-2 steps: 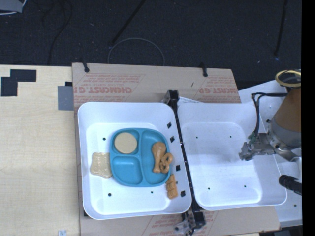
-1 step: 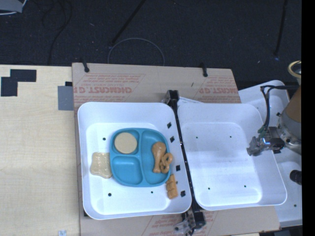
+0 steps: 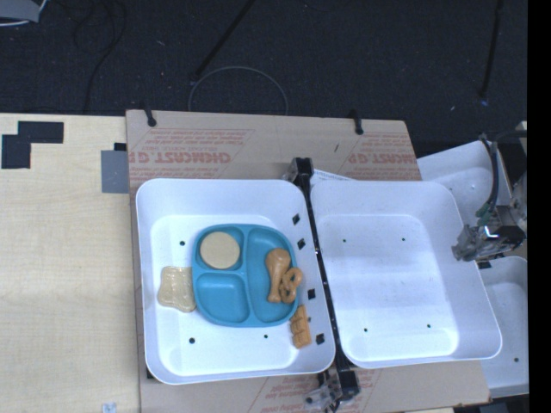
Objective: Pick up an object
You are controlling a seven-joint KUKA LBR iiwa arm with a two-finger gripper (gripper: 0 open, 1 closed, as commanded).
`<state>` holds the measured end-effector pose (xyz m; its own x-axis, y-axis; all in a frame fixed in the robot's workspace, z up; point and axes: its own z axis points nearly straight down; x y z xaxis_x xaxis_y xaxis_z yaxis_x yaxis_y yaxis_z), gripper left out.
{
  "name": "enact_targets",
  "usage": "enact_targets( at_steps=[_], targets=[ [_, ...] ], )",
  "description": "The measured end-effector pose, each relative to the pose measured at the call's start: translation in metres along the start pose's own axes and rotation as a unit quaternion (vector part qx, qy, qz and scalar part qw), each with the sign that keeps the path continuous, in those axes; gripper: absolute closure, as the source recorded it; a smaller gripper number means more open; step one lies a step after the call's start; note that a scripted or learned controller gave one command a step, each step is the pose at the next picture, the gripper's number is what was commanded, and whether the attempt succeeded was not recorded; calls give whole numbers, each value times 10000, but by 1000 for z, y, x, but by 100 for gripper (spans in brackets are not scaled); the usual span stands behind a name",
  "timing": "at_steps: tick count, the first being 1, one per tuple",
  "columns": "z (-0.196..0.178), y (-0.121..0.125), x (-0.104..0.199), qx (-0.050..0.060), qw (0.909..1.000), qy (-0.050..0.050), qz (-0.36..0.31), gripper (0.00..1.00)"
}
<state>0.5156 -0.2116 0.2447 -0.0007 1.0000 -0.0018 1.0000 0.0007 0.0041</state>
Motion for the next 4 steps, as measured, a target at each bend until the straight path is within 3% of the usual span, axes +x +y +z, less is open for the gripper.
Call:
enact_targets(
  at_steps=[1, 4],
  targets=[
    [3, -2, 59, 36, 10000, 21, -16, 100],
    [-6, 18, 194, 33, 10000, 17, -15, 100]
  ],
)
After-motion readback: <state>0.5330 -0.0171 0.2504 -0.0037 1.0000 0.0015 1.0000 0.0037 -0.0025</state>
